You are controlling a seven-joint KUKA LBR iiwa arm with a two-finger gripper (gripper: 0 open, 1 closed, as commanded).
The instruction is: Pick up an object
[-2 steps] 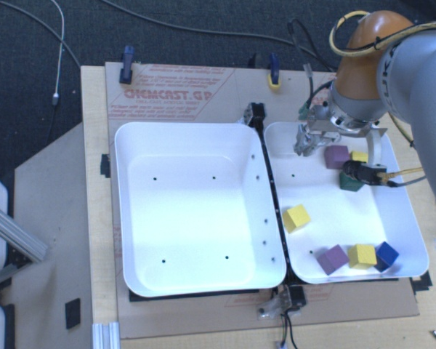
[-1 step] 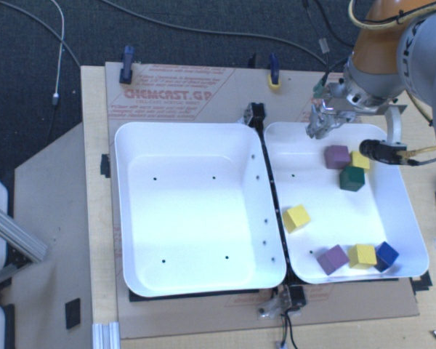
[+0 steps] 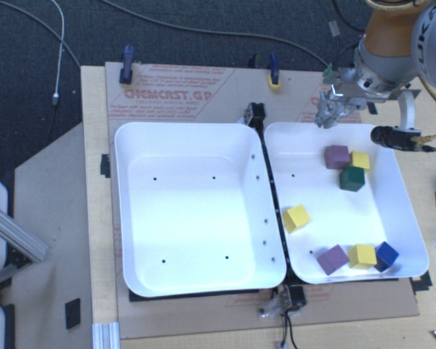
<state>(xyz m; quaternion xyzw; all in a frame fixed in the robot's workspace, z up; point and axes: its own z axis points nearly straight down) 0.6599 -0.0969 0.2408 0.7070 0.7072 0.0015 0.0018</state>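
- Grey arm (image 3: pixel 414 27) w/ orange band entered from top right corner of the camera view, wrist angled down and to the left.
- Gripper (image 3: pixel 327 115) hung over the far rim of the right bin (image 3: pixel 400 217), near that bin's far left corner, apart from all blocks.
- Couldn't tell whether the gripper was released or clenched; its tip was small and blurred against the board. No block seen between its parts.
- Upper arm was cut off by the top and right frame edges. A black cylinder part (image 3: pixel 394 137) stuck out just right of the gripper, over the bin's far right rim.
- Blocks, 7 total, all in right bin: 3 yellow, 2 purple, 1 green, 1 blue.
- Far group: purple block (image 3: pixel 337 156) touching a yellow block (image 3: pixel 360 160) on its right; green block (image 3: pixel 352 178) just in front of both.
- One yellow block (image 3: pixel 296 217) sat alone near the bin's left wall, mid-depth.
- Near group along the front rim: purple block (image 3: pixel 333 259), yellow block (image 3: pixel 362 255), blue block (image 3: pixel 386 256) in a row, close together; blue partly tucked behind the yellow.
- Left bin (image 3: pixel 131 217) was white, beside the right one, rims touching in the middle.
- 2 blue clamps (image 3: pixel 127 60) held the board (image 3: pixel 174 93) at the far edge; printing on the board was hard to read.
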